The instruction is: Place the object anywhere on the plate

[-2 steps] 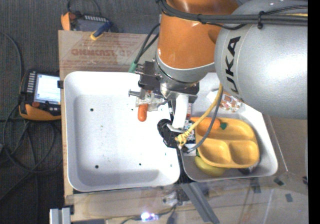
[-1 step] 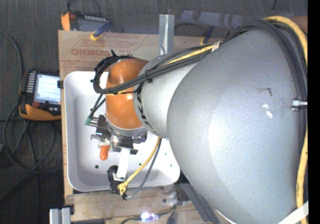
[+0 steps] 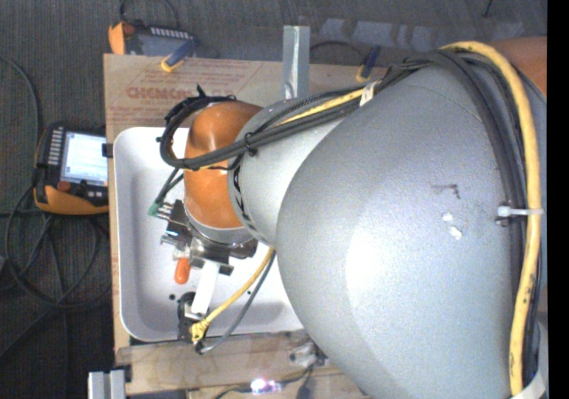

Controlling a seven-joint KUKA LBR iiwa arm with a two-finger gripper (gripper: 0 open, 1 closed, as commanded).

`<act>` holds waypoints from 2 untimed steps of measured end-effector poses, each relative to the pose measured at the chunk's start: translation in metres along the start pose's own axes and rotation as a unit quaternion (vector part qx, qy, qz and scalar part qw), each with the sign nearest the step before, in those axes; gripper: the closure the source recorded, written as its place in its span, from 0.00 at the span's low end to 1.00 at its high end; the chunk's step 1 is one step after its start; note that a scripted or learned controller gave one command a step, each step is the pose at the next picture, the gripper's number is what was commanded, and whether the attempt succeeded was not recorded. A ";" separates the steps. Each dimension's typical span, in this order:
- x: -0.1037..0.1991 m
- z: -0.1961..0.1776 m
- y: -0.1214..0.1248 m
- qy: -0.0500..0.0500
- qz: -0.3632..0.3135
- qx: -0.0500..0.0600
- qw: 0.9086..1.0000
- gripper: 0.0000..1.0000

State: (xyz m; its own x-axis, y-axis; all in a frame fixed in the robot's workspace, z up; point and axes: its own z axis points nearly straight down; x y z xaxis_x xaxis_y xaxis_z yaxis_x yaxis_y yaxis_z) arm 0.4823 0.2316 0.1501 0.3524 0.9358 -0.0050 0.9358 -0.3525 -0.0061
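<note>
My arm reaches far over the left white bin (image 3: pixel 133 211) and hides most of the bench. The orange band (image 3: pixel 213 166) sits above the wrist, and the gripper (image 3: pixel 200 248) points down into the bin's middle. A small orange-red elongated object (image 3: pixel 180 271) shows just at the gripper's lower left edge, over the bin floor. Whether it is held or lying on the floor, I cannot tell. The arm's grey body covers the right bin and everything in it.
The bin's left and front walls are close to the gripper. A wooden board (image 3: pixel 204 86) lies behind the bin, with an upright metal post (image 3: pixel 296 55). A handheld screen unit (image 3: pixel 76 171) rests on the floor to the left.
</note>
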 end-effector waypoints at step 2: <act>-0.013 -0.051 0.005 0.000 -0.255 -0.001 0.967 1.00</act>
State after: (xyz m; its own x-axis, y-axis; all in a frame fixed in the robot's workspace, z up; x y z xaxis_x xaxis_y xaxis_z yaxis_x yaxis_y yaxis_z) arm 0.4825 0.2184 0.2014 -0.1540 0.9881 -0.0018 0.9881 0.1539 -0.0052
